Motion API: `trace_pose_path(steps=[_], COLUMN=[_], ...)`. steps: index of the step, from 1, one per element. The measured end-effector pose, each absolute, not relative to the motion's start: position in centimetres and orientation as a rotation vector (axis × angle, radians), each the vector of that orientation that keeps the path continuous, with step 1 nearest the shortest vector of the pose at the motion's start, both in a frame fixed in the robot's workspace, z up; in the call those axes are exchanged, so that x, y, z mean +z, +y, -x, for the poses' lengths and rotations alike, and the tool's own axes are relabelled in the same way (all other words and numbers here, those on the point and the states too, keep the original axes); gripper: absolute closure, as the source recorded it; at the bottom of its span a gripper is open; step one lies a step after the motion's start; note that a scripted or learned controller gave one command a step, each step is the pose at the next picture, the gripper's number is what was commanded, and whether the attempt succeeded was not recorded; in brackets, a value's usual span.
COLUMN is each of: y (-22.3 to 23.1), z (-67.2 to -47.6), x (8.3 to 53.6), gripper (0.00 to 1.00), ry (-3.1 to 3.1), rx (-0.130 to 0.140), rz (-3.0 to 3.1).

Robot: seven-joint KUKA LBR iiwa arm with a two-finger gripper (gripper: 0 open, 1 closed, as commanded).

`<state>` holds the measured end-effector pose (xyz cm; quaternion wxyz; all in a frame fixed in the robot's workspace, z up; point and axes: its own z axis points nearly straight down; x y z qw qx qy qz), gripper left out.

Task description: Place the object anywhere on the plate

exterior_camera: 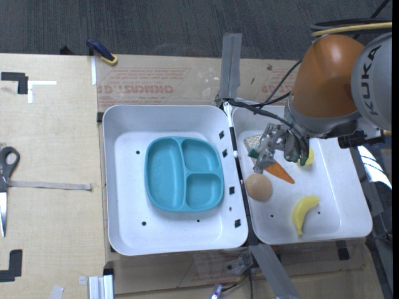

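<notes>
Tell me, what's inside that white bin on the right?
The right bin holds a carrot, a tan potato-like ball and a banana. The gripper hangs over the carrot's end. The arm covers the bin's far part, hiding most of something yellow.

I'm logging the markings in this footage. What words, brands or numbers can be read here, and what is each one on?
"KUKA": on the grey arm, running vertically; only the first letters are clear.
Red print on the cardboard behind the left bin: it appears reversed and is too faint to read.
The plate, banana and carrot show no text.
</notes>
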<state>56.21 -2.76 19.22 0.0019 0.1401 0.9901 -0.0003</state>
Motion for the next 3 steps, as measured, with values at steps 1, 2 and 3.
trace_pose_path(steps=[1,2,3], y=[2.0,-2.5,5.5], z=[-58.6,-51.9,-55.8], x=[19.2,21.4,19.8], gripper=[1.0,1.0,1.0], ry=[3.12,3.104,3.107], rx=[0.001,0.0,0.001], rz=[-0.34,0.461,0.439])
